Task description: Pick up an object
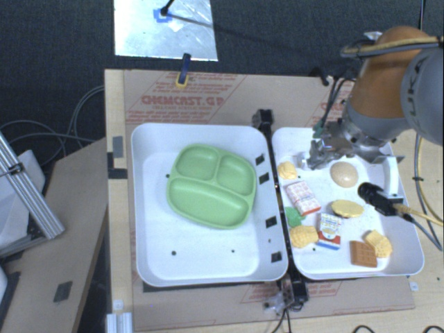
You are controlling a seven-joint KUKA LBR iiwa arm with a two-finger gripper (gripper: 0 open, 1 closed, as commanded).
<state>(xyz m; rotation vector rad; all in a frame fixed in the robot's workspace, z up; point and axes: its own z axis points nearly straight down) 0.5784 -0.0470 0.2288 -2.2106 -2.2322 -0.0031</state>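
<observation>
Several small toy foods lie in the right bin [409, 259], and my jaws hang at its upper part, just left of the beige egg-shaped piece [343, 174]; I cannot tell from here whether they are parted or closed. That egg looks like my nearest target: I judge it light, hard and smooth, apt to roll or slip, so I would pinch it across its narrow width. Lower in the frame sit a red-and-white packet [302, 197], a yellow disc [347, 209], a small carton [329, 227] and a brown waffle [362, 253]. The left bin [149, 255] holds one green divided plate [211, 186], its compartments bare.
</observation>
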